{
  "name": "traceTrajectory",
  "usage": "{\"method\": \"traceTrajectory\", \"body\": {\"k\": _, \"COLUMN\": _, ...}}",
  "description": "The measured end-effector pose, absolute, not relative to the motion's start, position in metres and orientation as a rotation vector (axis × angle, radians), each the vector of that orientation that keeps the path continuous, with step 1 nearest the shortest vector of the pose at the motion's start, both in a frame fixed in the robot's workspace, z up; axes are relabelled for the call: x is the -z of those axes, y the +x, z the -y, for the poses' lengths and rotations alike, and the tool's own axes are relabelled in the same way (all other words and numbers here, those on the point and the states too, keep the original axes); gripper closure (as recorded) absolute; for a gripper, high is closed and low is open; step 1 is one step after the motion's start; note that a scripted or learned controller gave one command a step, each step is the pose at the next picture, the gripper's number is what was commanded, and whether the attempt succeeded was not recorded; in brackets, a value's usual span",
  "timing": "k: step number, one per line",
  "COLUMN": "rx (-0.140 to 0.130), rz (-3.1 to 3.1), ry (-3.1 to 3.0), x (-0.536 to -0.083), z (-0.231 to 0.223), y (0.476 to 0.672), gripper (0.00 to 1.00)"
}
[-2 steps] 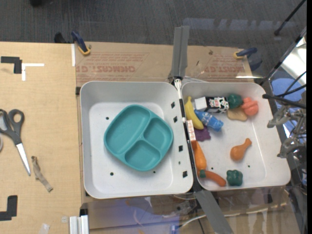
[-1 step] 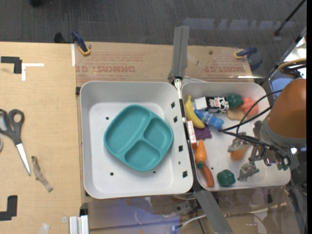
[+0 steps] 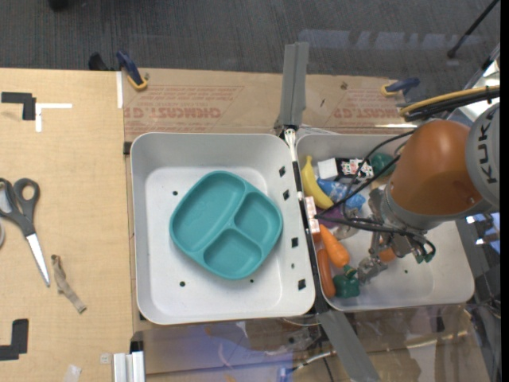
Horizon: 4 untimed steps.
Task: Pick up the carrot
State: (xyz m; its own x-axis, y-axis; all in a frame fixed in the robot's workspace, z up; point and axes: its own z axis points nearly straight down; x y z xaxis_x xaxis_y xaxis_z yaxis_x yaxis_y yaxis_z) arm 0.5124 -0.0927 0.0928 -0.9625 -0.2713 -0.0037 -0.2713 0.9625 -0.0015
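Hovering low in the right bin (image 3: 445, 289), your gripper (image 3: 374, 265) sits just beside the carrot (image 3: 334, 249); you cannot tell its finger state.

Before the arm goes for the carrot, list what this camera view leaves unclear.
- Gripper: small and tangled with cables under the arm's orange band; its state is unreadable.
- Carrot: its right side is crossed by cables, so contact with the gripper can't be judged.
- Right bin: the arm covers much of its middle.
- Items behind the banana: too small and cluttered to identify.
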Motion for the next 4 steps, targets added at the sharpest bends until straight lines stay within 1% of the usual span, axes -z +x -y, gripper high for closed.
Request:
{"method": "traceTrajectory", "body": {"k": 1, "rx": 0.002, "rz": -3.121, "ry": 0.316, "x": -0.093, "z": 0.17, "y": 0.54, "gripper": 0.0}}
{"method": "traceTrajectory", "body": {"k": 2, "rx": -0.001, "rz": -3.117, "ry": 0.356, "x": -0.093, "z": 0.098, "y": 0.56, "gripper": 0.0}}
{"method": "traceTrajectory", "body": {"k": 3, "rx": 0.002, "rz": -3.126, "ry": -0.226, "x": -0.094, "z": 0.096, "y": 0.601, "gripper": 0.0}}
{"method": "traceTrajectory", "body": {"k": 4, "rx": 0.005, "rz": -3.119, "ry": -0.115, "x": -0.096, "z": 0.101, "y": 0.513, "gripper": 0.0}}
